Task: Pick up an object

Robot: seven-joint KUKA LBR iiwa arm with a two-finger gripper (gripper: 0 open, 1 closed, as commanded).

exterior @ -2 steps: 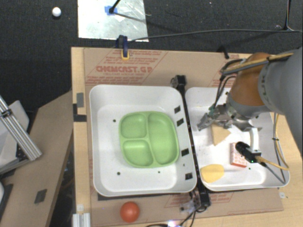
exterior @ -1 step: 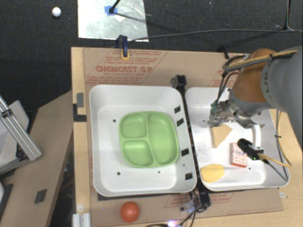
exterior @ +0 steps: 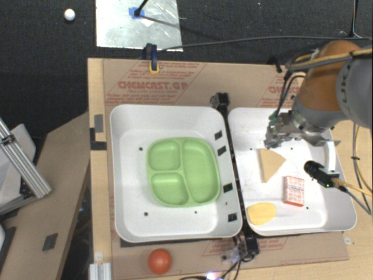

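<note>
In the right bin (exterior: pixel 338 214) lie a tan cheese-like wedge (exterior: pixel 270 163), a small red and white box (exterior: pixel 294 190) and a yellow oval piece (exterior: pixel 261 213). My gripper (exterior: pixel 274 140) hangs low over the back of this bin, just above the wedge's upper tip. Nothing shows between it and the wedge, and whether it touches the wedge cannot be told. The left bin (exterior: pixel 125 156) holds a green divided plate (exterior: pixel 182 171).
An orange ball (exterior: pixel 159 261) rests on the bench in front of the left bin. A blue clamp (exterior: pixel 151 57) sits at the back edge of the cardboard sheet. Black clips (exterior: pixel 220 101) line the seam between the bins.
</note>
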